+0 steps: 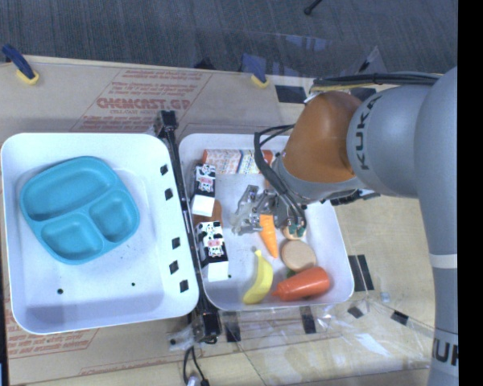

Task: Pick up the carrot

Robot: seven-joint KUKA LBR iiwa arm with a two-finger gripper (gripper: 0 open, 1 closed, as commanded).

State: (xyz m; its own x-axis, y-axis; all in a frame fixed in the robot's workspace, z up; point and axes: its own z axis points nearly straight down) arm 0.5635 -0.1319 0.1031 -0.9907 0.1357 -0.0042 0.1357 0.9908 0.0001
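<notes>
Carrot [269,236] sits in the right bin [338,240], just above the banana [260,280]. Tool [262,210] is right over its top end; can't tell if it's clenched. Looks like light, stiff, slick plastic, so I'd grab mid-body across the width.

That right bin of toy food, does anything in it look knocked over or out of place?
Nothing stands out. The carrot, banana and other toy foods lie loose in the right bin, as expected. The gripper is down at the carrot's top end.
</notes>
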